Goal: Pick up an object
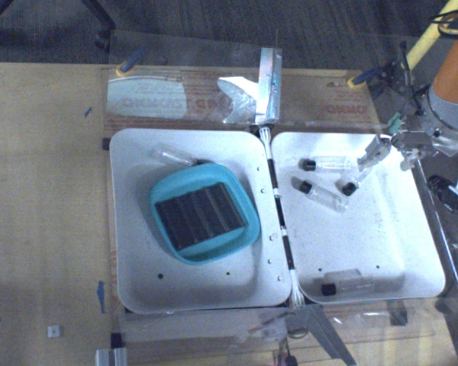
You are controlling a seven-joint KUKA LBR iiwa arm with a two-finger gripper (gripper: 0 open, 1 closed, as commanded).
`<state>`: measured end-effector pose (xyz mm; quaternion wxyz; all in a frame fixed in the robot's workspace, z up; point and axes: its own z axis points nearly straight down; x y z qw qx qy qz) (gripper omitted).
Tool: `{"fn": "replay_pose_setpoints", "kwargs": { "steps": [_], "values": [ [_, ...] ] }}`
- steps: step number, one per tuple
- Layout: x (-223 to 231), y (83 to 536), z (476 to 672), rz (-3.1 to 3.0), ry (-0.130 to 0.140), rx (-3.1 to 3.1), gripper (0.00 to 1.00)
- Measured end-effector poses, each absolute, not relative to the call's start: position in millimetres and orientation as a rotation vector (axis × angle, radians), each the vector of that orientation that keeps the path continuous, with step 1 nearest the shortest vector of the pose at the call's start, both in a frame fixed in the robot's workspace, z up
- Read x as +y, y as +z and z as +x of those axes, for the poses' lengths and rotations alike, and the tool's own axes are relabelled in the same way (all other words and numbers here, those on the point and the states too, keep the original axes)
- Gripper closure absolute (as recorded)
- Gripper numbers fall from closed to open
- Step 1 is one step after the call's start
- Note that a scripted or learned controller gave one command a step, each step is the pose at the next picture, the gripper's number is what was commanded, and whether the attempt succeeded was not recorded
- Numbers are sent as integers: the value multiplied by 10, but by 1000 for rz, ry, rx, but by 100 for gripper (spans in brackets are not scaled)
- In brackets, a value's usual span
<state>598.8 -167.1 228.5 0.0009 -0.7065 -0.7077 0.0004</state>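
The grey KUKA arm (pixel 448 101) wears an orange band above its wrist, with dark cables trailing alongside and pale metal two-finger gripper (pixel 375 153) hardware.

One fixed camera looks down slantwise over both bins (pixel 122 227).

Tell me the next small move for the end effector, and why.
Probably lower a little toward the vial just beneath it. The end effector sits over the right bin, near its upper edge, with nothing seen between its fingers; that vial, with its black cap, is the nearest thing.
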Motion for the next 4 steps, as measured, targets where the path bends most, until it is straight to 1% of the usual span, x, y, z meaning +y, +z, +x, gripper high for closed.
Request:
{"fn": "replay_pose_setpoints", "kwargs": {
  "steps": [1, 2, 3, 4],
  "values": [
    [-1697, 1168, 6506, -2160, -13, -2306, 0],
    [-1493, 1065, 6347, -2191, -33, -2313, 0],
    [-1914, 898, 6209, -2216, -5, -2243, 0],
    [-1915, 990, 6210, -2218, -9, -2241, 100]
  ]
}}
